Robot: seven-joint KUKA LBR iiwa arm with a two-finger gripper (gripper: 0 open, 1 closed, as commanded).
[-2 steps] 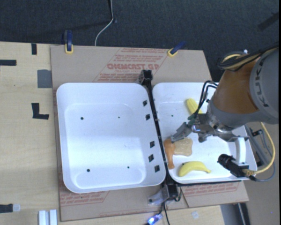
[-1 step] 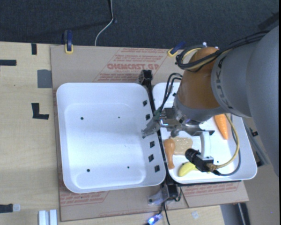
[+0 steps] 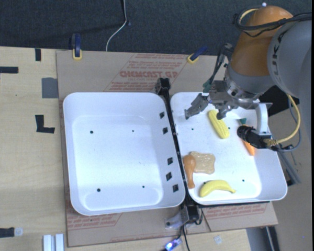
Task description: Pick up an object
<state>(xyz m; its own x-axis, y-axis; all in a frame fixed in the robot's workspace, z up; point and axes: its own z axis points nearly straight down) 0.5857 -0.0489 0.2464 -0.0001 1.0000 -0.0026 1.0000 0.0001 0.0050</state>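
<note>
So the grey arm with the orange band (image 3: 261, 41) comes in from the right and hangs over the far end of the right-hand shallow white bin (image 3: 272, 190). The two-finger gripper (image 3: 208, 109) has its dark fingers (image 3: 194, 109) spread apart, with nothing between them. One finger points off to the left toward the divider, the other sits right by the top of the yellow plastic corn cob (image 3: 219, 124). Can't really tell if it's touching the cob or just hovering above it.

Stuff in the right bin: the corn cob lies tilted near the far middle, just under the gripper. A yellow toy banana (image 3: 216, 188) sits near the front edge, curved side up. Just behind it there's a tan slice of toy toast (image 3: 203, 162), and a slim orange carrot-like piece (image 3: 189, 171) lies touching the toast's left side, close to the bin wall. Over by the right wall there's a small orange bit (image 3: 250, 148), partly hidden by a black fitting and cable on the arm.

The left-hand white bin (image 3: 73, 156) sits just beside the right one, both resting on a brown cardboard sheet (image 3: 141, 75) on the wooden bench (image 3: 21, 166).
</note>
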